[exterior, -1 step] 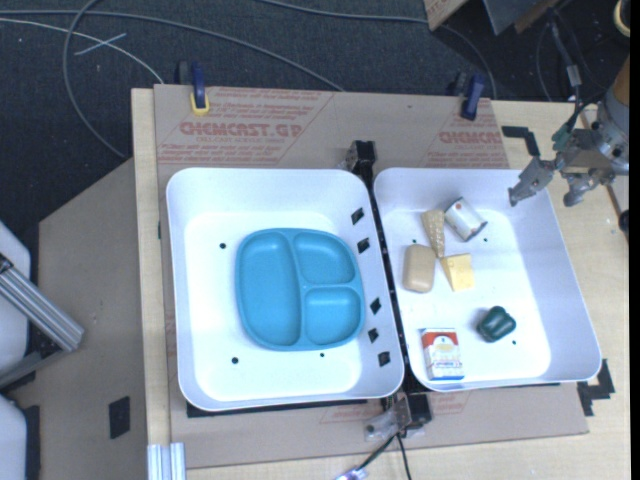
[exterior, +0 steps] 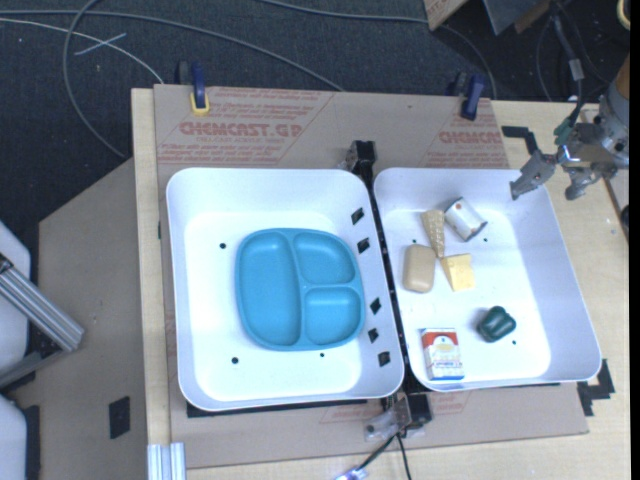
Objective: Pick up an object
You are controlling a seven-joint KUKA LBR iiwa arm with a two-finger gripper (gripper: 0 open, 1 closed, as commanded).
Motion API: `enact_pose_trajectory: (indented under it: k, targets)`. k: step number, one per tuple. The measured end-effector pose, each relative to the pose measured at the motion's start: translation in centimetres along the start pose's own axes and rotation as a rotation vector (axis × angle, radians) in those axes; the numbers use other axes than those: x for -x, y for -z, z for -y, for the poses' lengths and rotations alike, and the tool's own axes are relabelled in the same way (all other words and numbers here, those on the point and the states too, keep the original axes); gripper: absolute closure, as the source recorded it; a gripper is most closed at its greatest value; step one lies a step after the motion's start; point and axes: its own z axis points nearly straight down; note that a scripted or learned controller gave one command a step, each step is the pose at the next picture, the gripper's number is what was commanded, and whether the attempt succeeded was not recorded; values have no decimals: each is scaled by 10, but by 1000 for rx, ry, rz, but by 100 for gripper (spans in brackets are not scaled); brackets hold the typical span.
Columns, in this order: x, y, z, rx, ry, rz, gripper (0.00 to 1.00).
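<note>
I had the claw (exterior: 548,170) spread open and empty at the far right corner of the right bin (exterior: 570,298), so this was the approach. The nearest object, a small white can (exterior: 462,218), lay down-left of it; next I needed to swing over and descend.

1. Left bin (exterior: 190,268): holding a blue divided tray (exterior: 298,288).
2. Right of that tray: tan block (exterior: 419,268), yellow piece (exterior: 459,271), green lump (exterior: 495,323), small carton (exterior: 442,355).
3. Farther right, above: pincer (exterior: 550,173), empty, fingers spread.

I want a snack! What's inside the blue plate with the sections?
Nothing sits in the blue plate; all three sections show bare. The bin floor beneath it is covered.
</note>
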Motion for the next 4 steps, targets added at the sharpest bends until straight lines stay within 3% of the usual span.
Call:
enact_pose_trajectory:
  k: [1,3,4]
  targets:
    - [-2,-50,-9,-6,1,-2,0]
    - [-11,-158,0,-7,0,-2,0]
    - [-11,-142,-2,2,0,-1,100]
